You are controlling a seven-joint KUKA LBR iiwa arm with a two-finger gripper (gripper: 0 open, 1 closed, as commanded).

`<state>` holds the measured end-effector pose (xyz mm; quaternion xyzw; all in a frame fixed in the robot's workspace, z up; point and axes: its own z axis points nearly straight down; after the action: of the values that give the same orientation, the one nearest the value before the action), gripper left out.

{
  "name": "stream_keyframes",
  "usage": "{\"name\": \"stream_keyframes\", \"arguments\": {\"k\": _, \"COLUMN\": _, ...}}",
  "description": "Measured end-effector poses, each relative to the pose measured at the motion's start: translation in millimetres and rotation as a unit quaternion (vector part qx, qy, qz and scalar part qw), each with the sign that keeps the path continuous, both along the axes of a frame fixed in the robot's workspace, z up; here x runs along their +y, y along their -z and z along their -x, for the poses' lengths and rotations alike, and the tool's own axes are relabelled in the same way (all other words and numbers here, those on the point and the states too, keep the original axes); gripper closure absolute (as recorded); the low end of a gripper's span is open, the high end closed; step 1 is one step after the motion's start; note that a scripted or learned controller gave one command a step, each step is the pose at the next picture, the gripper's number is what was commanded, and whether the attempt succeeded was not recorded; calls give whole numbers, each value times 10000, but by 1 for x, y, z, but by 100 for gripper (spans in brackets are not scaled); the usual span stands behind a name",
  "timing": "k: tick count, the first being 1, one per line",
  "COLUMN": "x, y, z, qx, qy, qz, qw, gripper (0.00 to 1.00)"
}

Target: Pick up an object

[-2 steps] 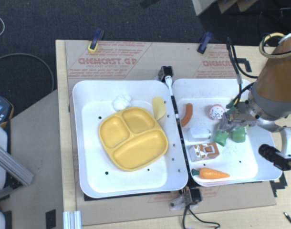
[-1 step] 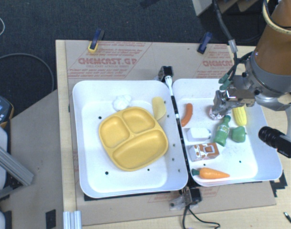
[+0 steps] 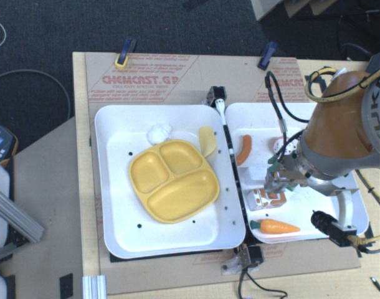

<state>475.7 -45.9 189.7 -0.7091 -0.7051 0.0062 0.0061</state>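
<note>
Orange carrot [image 3: 275, 227] (beside bin rim [image 3: 283, 239])

Crowded in the left bin [image 3: 109, 185] by a yellow tray [image 3: 173, 180], with bare floor along its left and bottom walls. Open in the right bin [image 3: 258, 114] between sausage [image 3: 243, 149] and carrot [image 3: 275, 227]; blocked further right by the arm [image 3: 339, 126].

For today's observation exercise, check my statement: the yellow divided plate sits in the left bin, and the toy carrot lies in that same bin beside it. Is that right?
Not quite. The yellow divided plate does sit in the left bin, but the toy carrot lies in the right bin, near its front edge. The camera view shows this.
</note>
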Motion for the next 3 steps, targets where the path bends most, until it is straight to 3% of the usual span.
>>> {"name": "stream_keyframes", "arguments": {"k": 1, "x": 62, "y": -84, "z": -5, "qx": -131, "qy": -64, "qz": -10, "qw": 9999, "gripper": 100}}
{"name": "stream_keyframes", "arguments": {"k": 2, "x": 8, "y": 10, "z": -2, "qx": -41, "qy": 0, "qz": -3, "qw": 10000, "gripper": 100}}
{"name": "stream_keyframes", "arguments": {"k": 3, "x": 102, "y": -40, "z": -5, "qx": -113, "qy": -78, "qz": -15, "qw": 9999, "gripper": 100}}
